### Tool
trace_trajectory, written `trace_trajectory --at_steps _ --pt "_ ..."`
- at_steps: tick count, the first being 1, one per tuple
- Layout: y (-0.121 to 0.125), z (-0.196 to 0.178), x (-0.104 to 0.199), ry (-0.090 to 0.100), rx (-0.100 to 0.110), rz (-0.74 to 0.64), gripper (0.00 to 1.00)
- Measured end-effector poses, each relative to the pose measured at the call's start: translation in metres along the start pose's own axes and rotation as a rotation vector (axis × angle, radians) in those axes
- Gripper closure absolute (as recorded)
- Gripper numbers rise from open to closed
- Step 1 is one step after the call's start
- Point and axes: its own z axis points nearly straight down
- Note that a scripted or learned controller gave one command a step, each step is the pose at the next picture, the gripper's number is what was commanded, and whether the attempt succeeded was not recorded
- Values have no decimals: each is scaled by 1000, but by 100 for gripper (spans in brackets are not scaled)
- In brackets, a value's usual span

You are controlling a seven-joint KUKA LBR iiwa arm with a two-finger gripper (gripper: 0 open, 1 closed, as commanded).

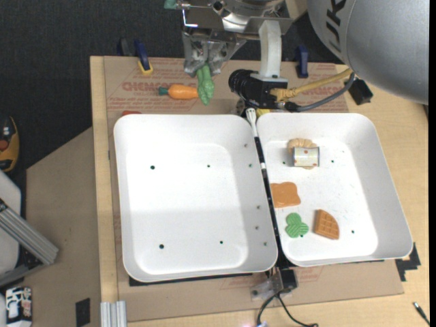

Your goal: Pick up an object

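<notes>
Camera view, from above and at a slant: my grey arm (381, 26) bulks across the far right corner, and the bench (102, 155) under it carries two shallow white bins side by side. Of these, the left bin (136, 251) has only small dark dots on its floor. The right bin (381, 182) holds four small things: a tan and white piece (302, 153) toward its far side, an orange square slab (285, 195) near the shared rim, an orange waffle-patterned wedge (326, 224) toward the near side, and a green leafy piece (296, 225) just left of that wedge.

My gripper (202, 63) hangs beyond the far rim of the left bin, over the brown board. A long green object (205, 84) sits between my fingers, clamped at its upper end, its lower end hanging down and tilted a little. Just left of it, an orange carrot-like toy (182, 92) lies on the board, close to the green object's lower end; whether the two touch I cannot tell.

Blue clamps (143, 56) stand on the board's far edge.
</notes>
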Motion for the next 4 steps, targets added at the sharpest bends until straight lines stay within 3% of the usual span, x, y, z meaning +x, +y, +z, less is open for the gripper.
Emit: trace_trajectory --at_steps 1,2,3,4 --pt "-44 142 -2 -12 32 4 100" --pt "-69 -22 0 2 0 0 100" --pt "-68 -22 1 -7 15 0 100" --pt "-68 -32 2 -6 13 -1 100"
